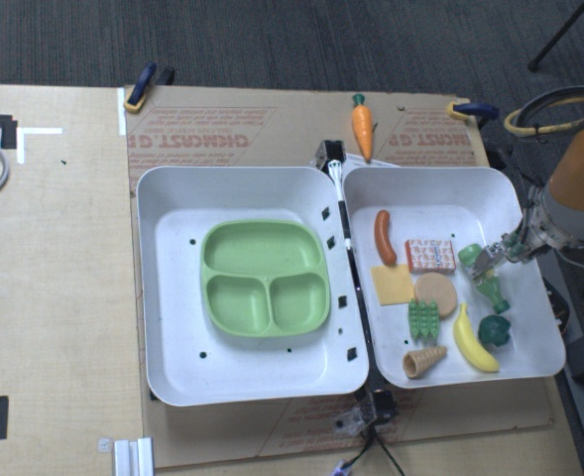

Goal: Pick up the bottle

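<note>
The metal two-finger gripper (492, 257) hovers over the small green plastic bottle (491, 292) at the right-hand white bin's (440, 188) three o'clock, poised to grasp; jaw state unclear.

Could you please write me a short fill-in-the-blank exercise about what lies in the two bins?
1. The green divided tray lies in the ____ bin.
2. The banana in the right bin is coloured ____.
3. The toy carrot lies outside the bins on the ____.
4. The tool hangs over the ____ bin.

Missing words: left; yellow; cardboard; right
</note>
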Motion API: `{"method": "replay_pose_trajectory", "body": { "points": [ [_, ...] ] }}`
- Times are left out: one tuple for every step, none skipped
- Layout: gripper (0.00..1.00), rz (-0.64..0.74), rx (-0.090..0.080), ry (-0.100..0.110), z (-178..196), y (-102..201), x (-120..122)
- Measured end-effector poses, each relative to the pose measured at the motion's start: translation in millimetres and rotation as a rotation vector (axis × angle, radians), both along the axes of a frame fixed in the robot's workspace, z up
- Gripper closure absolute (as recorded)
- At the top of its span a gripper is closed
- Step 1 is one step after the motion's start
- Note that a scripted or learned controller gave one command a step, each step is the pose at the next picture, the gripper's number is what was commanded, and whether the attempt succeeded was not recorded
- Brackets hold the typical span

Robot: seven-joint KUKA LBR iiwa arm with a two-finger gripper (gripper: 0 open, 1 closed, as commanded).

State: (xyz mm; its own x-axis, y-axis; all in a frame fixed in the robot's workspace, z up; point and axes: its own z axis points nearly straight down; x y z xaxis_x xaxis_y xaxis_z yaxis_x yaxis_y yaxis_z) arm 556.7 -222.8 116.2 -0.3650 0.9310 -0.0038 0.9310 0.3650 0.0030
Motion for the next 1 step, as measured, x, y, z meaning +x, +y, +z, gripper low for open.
{"method": "replay_pose_trajectory", "body": {
  "points": [
    [1.00,0.073,0.001,0.003,115.1,54.6,-50.6]
  ]
}}
